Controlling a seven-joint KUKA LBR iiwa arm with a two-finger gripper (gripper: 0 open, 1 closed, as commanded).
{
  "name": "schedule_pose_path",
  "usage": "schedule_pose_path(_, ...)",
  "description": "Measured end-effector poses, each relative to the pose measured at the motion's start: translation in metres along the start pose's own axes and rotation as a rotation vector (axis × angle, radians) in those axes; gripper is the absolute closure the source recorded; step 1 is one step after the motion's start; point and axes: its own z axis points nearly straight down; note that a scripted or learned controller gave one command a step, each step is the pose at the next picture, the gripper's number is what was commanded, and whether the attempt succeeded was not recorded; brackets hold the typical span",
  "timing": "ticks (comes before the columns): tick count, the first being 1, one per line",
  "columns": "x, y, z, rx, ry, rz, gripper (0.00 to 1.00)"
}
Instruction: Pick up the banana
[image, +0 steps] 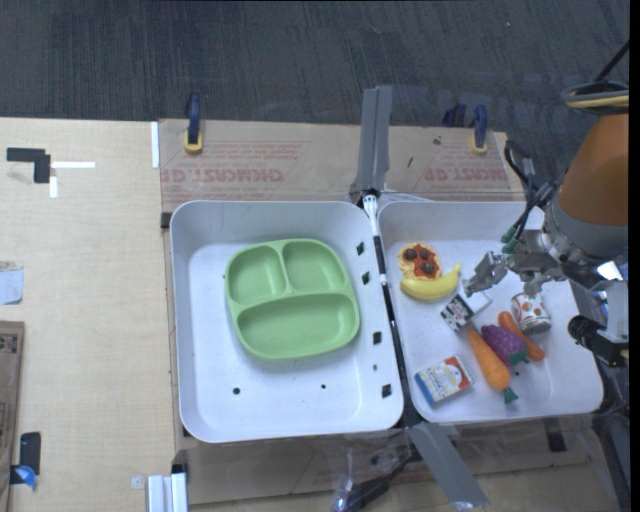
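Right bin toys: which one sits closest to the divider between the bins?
The yellow curved banana, just below the round pizza toy. The orange carrot, purple grapes and small carton lie farther right.

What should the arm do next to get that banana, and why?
Probably shift the gripper a little leftward and down toward the banana. It hangs just right of the banana, with nothing held, and the banana lies in the right bin beside a small pizza.

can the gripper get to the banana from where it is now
Probably yes. The gripper hangs just right of the banana in the right bin, with bare bin floor between them. The pizza slice touches the banana's far side, so a wide approach might catch it.
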Motion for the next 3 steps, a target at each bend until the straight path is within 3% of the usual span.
schedule_pose_path(1, 0.023, 0.047, 0.063, 0.0, 0.0, -0.091, 0.0)
schedule_pose_path(2, 0.024, 0.06, 0.121, -0.001, 0.0, -0.199, 0.0)
schedule_pose_path(3, 0.022, 0.06, 0.111, -0.002, -0.001, -0.193, 1.0)
